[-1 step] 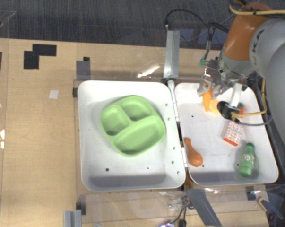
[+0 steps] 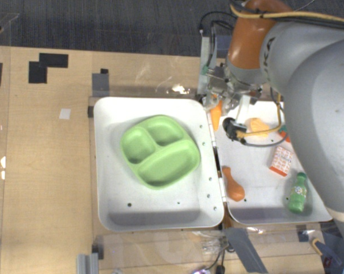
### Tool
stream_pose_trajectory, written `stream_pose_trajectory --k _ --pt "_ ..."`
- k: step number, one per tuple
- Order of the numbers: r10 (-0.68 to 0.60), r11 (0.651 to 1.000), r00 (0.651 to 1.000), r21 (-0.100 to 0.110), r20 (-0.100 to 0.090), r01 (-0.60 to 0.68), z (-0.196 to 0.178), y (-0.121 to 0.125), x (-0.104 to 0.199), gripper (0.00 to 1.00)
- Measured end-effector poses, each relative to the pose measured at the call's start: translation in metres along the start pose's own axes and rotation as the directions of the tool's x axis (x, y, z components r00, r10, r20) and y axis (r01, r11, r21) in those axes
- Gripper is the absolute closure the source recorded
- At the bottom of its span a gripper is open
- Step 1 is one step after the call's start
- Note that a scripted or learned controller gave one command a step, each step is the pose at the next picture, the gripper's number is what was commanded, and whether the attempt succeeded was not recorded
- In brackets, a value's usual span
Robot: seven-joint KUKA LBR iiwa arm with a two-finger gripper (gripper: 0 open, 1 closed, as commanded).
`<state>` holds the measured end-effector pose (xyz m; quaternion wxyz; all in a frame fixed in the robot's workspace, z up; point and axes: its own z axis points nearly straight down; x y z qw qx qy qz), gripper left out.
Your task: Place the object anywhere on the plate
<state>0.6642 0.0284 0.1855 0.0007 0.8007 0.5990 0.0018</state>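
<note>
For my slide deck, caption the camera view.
KUKA arm's gripper low over the right bin of food items; green divided plate waits in the left bin.

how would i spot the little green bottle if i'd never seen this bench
Start at the right-hand white bin, the one the grey arm reaches over. Go to its near right corner: the green bottle lies there, just below a small red-and-white printed packet. It is the one green thing in that bin; the nearby drumstick-shaped toy is orange.
</note>
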Motion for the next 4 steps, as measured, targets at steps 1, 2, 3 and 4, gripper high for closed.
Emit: stream_pose_trajectory --k 1,2,3,4 --pt "-0.143 0.990 0.990 0.002 0.000 0.143 0.001 -0.043 0.071 1.00" --pt "-0.503 0.865 0.865 0.000 -0.001 0.503 0.032 -0.068 0.103 1.00" --pt "-0.502 0.865 0.865 0.000 -0.001 0.502 0.032 -0.068 0.103 0.00" --pt "-0.518 0.856 0.856 -0.004 0.002 0.518 -0.014 -0.015 0.048 0.00"
